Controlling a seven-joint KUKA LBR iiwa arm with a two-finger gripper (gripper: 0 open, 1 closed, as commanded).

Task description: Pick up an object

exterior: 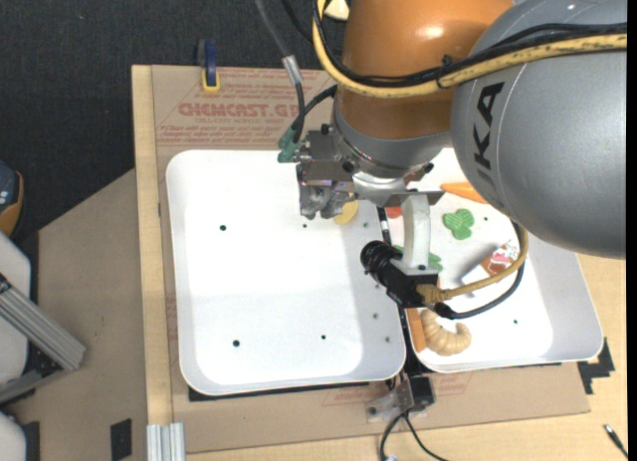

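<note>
— What sort of place are you looking at here?
— A robotics lab. You see a grey and orange KUKA arm (468, 101) over two white bins (199, 250) on a cardboard-covered worktop (159, 130).
— Anything else?
— Loose cables (269, 11), a blue clamp (209, 63) and aluminium framing (40, 335) around it.
</note>
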